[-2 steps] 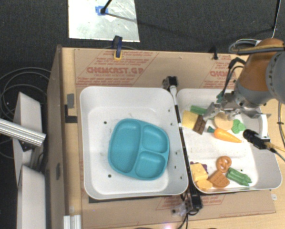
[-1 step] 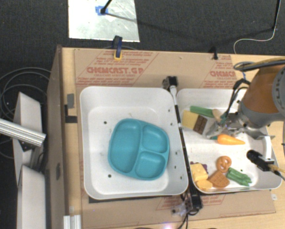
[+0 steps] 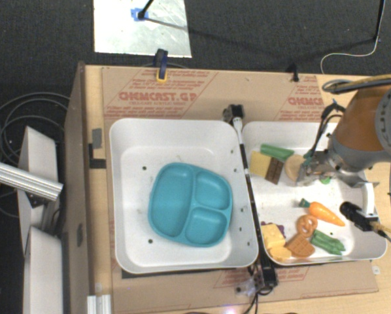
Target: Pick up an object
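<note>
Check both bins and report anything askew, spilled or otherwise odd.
Nothing looks spilled or broken. The blue divided plate lies turned at an angle in the left bin. In the right bin, the toy foods are scattered loosely: a carrot, a pretzel and a green piece crowd the near side. The gripper is low over the far side.

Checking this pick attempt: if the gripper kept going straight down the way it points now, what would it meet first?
Most likely the round tan piece in the right bin: the gripper sits right beside it, pointing down. Depth is unclear from this slanted view, so it could land on bare bin floor next to it.
</note>
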`<control>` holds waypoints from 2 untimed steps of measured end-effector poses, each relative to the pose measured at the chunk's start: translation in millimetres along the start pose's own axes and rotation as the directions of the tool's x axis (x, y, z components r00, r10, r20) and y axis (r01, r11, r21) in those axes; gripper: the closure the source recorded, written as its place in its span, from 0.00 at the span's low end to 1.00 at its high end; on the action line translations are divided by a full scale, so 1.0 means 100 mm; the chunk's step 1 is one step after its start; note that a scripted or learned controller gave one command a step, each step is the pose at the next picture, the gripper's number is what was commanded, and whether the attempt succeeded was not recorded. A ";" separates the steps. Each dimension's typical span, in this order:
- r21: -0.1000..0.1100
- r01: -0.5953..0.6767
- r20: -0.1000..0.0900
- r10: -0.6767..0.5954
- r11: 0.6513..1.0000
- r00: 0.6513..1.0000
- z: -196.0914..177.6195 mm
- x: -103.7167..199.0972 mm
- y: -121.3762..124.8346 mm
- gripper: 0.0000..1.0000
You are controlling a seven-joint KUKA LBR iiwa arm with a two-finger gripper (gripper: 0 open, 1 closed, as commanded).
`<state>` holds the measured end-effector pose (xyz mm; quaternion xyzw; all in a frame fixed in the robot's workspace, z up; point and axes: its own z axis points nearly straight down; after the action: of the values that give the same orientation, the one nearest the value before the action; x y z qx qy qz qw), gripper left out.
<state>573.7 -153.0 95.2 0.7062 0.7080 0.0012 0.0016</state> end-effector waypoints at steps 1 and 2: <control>0.000 0.000 0.000 0.000 1.000 1.000 0.00 0.00 0.00 0.00; 0.010 -0.005 -0.002 0.005 1.000 1.000 0.12 -0.07 -0.87 0.00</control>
<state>486.7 -159.9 83.3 0.7081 0.7061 -0.0013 -0.0027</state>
